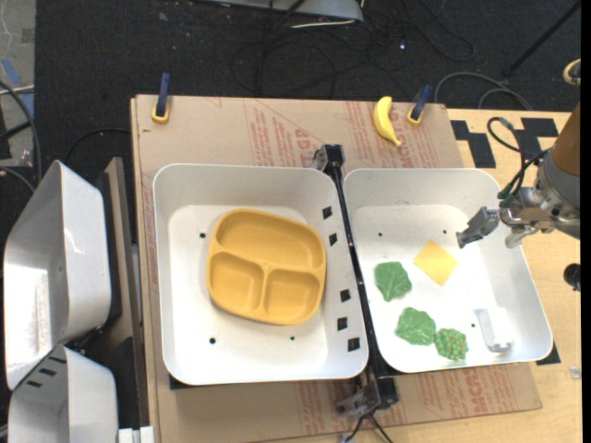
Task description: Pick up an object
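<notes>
From my remote station, the gripper [485, 227] hangs over the upper right part of the right bin [425, 175], close to that bin's right wall. The arm comes in from the right edge. At this slant I cannot tell whether the pincer is spread or pressed together.

The nearest thing to pick is the yellow block [436, 263], which lies flat on the bin floor just down and left of the gripper, apart from it. Left of the block, close but not touching, sits a green leaf [392, 281]. A second green leaf [416, 326] lies nearer the front wall, with a knobbly green bunch [451, 343] touching or almost touching its right side. A small pale piece [494, 330] rests by the right front corner, well clear of the block.

The space between gripper and block is open floor. The left bin [240, 172] bears a yellow divided tray [266, 266], across the black-clipped divider [343, 247]. Behind the bins, on the brown bench [259, 127], a banana [388, 121] lies beside a blue clamp [420, 104]. Another blue clamp [162, 97] grips the far left corner.
</notes>
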Motion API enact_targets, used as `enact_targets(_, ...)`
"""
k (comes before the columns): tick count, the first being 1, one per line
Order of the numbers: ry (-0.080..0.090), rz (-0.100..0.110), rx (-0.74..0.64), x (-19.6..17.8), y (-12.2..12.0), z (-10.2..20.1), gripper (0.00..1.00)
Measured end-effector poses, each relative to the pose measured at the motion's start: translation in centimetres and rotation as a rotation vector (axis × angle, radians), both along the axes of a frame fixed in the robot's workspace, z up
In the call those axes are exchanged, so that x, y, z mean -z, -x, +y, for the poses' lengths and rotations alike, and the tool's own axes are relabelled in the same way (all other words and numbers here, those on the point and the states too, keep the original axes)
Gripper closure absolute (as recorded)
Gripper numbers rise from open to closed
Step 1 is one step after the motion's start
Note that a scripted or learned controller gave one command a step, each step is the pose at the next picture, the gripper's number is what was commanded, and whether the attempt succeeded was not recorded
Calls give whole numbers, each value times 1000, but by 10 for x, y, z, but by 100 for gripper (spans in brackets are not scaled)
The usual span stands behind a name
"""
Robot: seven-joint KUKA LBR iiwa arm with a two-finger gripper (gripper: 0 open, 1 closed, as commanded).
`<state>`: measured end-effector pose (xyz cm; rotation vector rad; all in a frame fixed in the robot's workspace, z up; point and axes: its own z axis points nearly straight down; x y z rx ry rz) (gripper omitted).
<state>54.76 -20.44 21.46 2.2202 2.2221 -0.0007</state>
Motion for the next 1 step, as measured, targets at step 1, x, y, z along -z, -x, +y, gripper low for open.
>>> enact_targets(1, -2, 4, -3, 57, -9, 5, 0)
